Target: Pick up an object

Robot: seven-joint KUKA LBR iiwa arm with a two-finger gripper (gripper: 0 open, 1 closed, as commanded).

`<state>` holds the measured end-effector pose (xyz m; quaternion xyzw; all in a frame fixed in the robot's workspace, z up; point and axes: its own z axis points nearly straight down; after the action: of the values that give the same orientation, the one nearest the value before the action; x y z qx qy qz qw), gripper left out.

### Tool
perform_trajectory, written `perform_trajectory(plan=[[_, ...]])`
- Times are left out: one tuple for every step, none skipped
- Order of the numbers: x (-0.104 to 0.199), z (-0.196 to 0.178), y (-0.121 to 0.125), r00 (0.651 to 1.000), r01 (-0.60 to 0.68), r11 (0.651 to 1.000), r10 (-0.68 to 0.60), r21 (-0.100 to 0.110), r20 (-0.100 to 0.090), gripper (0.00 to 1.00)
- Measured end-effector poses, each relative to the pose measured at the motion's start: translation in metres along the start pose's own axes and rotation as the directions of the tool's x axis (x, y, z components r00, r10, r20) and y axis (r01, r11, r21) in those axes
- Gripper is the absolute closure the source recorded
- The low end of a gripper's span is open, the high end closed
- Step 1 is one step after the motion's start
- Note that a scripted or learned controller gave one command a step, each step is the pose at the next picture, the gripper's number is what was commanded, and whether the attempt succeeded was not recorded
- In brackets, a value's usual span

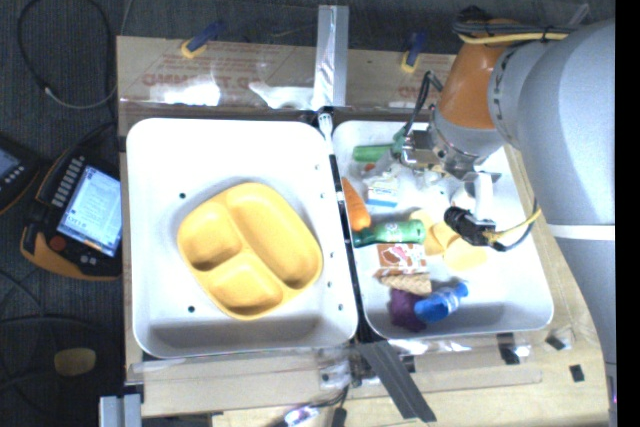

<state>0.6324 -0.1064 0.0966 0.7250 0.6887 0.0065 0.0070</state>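
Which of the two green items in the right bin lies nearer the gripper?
The small green piece at the bin's far edge, just left of the gripper. The other, a green packet, lies mid-bin beside the carrot.

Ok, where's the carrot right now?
In the right bin, against its left wall: the carrot lies just above the green bottle.

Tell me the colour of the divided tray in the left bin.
Yellow tray, best seen in the camera view.

A tray (250, 247) lies in the left bin (160, 155); small items (400, 255) crowd the right bin (530, 300), just below the gripper (420, 150).
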Motion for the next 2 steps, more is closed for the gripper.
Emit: perform_trajectory(plan=[[0.0021,-0.0141,0.0037,1.000,0.003,1.000,-0.003,-0.011,0.000,1.00],[0.0018,-0.0117,0.0022,1.000,0.002,1.000,-0.002,-0.005,0.001,0.00]])
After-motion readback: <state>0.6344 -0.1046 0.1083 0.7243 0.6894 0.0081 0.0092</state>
